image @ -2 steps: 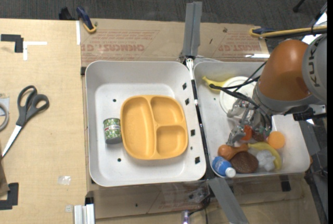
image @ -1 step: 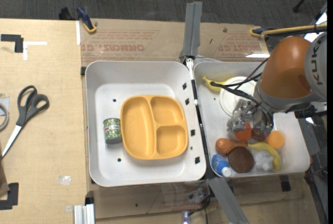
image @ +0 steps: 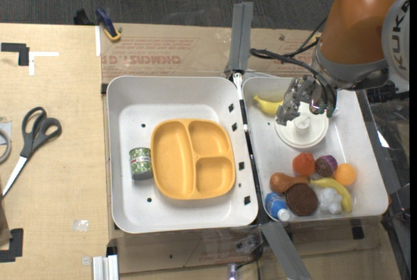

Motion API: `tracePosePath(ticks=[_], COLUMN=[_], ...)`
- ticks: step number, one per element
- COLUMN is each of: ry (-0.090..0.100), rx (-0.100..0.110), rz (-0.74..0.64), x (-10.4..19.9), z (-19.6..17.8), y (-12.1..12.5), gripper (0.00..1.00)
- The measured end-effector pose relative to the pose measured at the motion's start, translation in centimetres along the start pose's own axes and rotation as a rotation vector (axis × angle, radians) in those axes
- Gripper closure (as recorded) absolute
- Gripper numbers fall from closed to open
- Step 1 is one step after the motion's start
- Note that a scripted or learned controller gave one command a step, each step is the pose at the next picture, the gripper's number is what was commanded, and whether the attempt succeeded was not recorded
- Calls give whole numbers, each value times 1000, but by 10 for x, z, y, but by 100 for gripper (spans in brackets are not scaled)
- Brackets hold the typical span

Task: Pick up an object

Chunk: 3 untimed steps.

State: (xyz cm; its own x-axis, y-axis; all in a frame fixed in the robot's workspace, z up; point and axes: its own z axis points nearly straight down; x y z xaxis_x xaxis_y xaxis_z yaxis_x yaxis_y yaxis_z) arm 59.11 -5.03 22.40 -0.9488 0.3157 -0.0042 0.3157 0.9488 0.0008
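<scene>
Partly hidden banana (image: 266, 104) behind gripper (image: 296, 103)

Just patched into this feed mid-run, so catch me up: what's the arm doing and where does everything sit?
The arm's gripper hovers over the far end of the right bin, just above a white round lid-like piece and beside a banana. Nothing shows between its fingers. Toy foods are piled at that bin's near end. The left bin holds a yellow divided plate and a small green can. Scissors lie on the bench.
</scene>
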Motion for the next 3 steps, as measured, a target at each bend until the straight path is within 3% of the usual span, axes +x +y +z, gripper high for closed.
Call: tracePosePath(ticks=[1, 2, 3], ry=[-1, 1, -2], rx=[1, 0, 1], rz=[-78, -446, -67], x=[-32, -57, -118], z=[-117, -81, 73], y=[-68, -131, -137], gripper=[100, 100, 100])
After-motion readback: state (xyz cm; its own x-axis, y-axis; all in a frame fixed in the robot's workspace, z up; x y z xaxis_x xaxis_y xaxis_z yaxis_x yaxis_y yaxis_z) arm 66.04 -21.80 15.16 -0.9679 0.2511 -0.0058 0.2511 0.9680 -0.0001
